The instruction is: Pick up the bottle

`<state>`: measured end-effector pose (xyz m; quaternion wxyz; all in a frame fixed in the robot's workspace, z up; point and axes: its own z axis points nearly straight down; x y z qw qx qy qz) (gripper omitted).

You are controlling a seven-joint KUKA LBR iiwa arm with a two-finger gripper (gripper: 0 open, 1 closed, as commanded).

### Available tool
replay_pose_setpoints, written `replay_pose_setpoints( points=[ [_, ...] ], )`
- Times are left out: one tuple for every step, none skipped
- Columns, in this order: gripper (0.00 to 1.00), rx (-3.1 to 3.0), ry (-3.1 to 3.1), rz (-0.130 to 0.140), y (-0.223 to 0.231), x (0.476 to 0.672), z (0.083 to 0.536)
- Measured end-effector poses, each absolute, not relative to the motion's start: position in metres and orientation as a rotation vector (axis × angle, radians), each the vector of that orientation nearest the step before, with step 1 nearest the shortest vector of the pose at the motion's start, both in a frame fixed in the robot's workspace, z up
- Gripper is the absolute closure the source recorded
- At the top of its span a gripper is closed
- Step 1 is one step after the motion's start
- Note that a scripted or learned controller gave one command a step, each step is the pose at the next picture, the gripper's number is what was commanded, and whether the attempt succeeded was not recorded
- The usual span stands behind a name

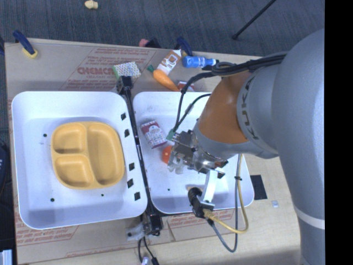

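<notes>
My gripper (pixel 175 160) hangs low over the middle of the right bin (pixel 165 200), under the grey arm with its orange band. A small orange-red thing (pixel 165 154) lies right against the gripper's left side, mostly hidden by the gripper, and I cannot tell what it is. A red and white packet (pixel 151 133) lies just up and left of it on the bin floor. Behind the bins, on the cardboard, lie a white and orange bottle (pixel 169 63) and a blue bottle (pixel 196 62).
A yellow divided plate (pixel 87 154) sits in the left bin (pixel 27 203). An orange carrot-like piece (pixel 165 80) and a small patterned packet (pixel 127 69) lie behind the bins. A yellow cable (pixel 229 226) loops off the right bin's front edge.
</notes>
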<state>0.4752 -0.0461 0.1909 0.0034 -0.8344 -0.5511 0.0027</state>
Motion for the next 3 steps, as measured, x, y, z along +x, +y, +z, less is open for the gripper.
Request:
replay_pose_setpoints(
  points=[
    [1.00,-2.720,-1.565,0.006,0.028,0.476,0.191],
    [1.00,-2.895,-1.212,0.008,0.071,0.475,0.211],
    [1.00,-2.683,-1.629,0.002,0.045,0.476,0.277]
  ],
)
